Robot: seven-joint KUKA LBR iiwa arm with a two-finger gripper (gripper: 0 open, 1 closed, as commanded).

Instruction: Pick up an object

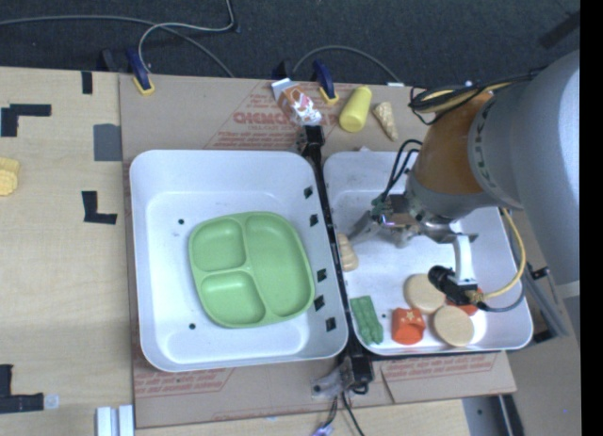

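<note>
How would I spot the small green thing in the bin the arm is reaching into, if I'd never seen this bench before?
Start at the right-hand white bin, the one under the grey arm. Follow its near edge to the corner beside the divider between the two bins: the green block lies there. It is a short, dark green, oblong piece, unlike the red-orange item just right of it and the round tan pieces beyond.
</note>
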